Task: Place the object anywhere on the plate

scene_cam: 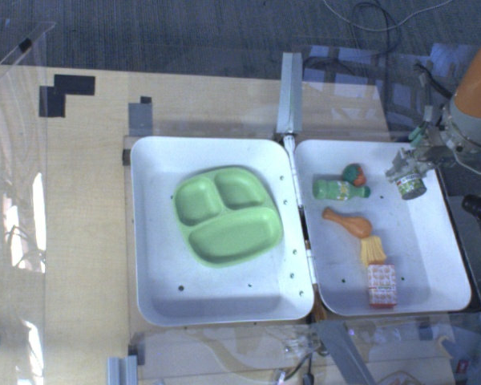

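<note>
Two bins [144,215], one plate [228,215], five toys [341,189]

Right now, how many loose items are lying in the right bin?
5, as far as I can tell: a green bottle and a small round toy at the far end, a drumstick mid-bin, a yellow piece, and a pink block nearest the camera.

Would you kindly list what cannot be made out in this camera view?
- Hand: blurred and small at the right bin's upper corner; whether open or shut cannot be told.
- Grey arm with orange band: cut off by the right edge.
- Small pink patterned packet: print too small to read.
</note>
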